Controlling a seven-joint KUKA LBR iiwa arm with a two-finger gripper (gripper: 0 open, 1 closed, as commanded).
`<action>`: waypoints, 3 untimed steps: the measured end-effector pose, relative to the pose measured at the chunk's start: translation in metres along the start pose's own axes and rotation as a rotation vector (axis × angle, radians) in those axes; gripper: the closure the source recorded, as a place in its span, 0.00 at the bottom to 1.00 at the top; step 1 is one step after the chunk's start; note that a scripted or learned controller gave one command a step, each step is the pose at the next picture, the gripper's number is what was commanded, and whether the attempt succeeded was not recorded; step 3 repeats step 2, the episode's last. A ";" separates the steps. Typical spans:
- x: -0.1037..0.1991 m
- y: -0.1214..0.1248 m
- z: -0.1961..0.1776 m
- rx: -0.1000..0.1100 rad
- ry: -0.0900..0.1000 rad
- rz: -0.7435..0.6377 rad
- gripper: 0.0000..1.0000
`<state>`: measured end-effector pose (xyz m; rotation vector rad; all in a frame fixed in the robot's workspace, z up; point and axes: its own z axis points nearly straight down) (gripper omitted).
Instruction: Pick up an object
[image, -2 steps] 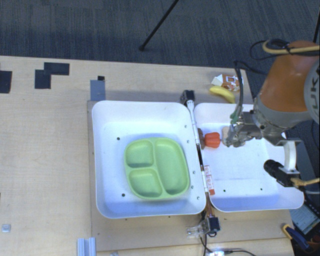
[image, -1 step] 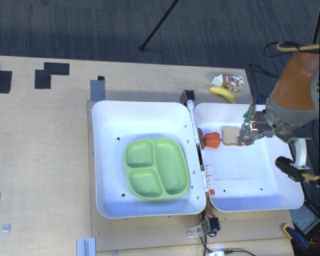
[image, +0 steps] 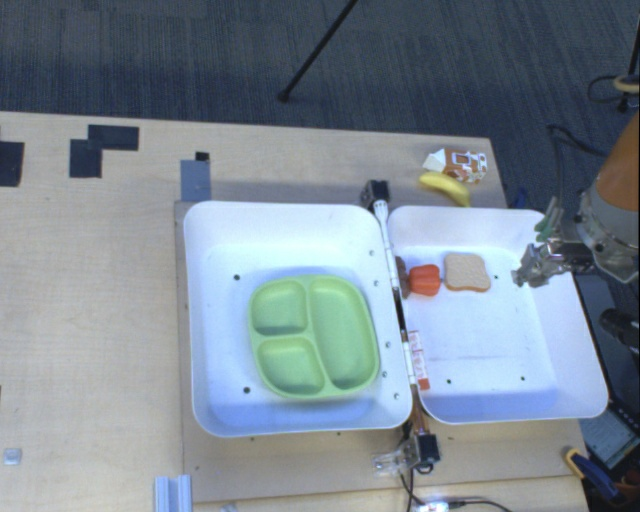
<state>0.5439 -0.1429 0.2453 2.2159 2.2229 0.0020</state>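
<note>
In the right bin lie a slice of toast and a small red-orange block, both near its far left side. My gripper hangs at the bin's right rim, well to the right of the toast, with nothing seen between its fingers. The left bin holds a green divided plate.
A yellow banana and a small wrapped item lie on the bench behind the right bin. A black clamp sits where the two bins meet at the back. Cables and a clip lie at the front edge.
</note>
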 end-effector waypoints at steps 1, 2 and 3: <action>0.058 -0.025 -0.002 0.000 0.002 -0.002 1.00; 0.096 -0.046 0.008 0.001 0.002 -0.002 1.00; 0.096 -0.046 0.008 0.001 0.002 -0.002 1.00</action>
